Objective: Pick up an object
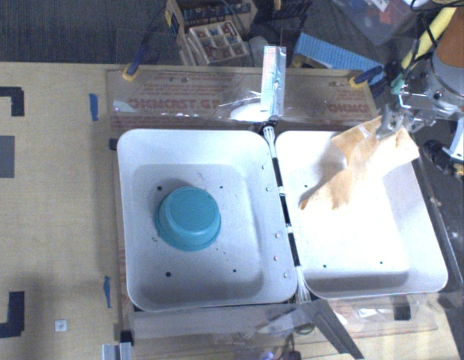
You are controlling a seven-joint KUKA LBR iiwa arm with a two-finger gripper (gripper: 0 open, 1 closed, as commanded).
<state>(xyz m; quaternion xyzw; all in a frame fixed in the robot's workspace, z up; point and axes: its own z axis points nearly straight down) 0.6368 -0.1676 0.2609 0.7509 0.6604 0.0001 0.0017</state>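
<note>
A tan, crumpled cloth point(352, 167) stretches slantwise over the right bin point(367, 253), its upper end lifted toward the bin's far right corner. My gripper point(388, 126) is at that upper end, shut on the cloth's edge, and the rest of the cloth trails down and left to a point near the bin's middle left. A teal bowl point(188, 217) lies upside down in the left bin point(142, 163), far from the gripper.
A clear plastic sheet point(194, 103) and an upright clear divider point(273, 81) stand behind the bins. Cables and the arm's body point(442, 73) crowd the upper right. Boxes and clutter lie on the floor beyond the bench.
</note>
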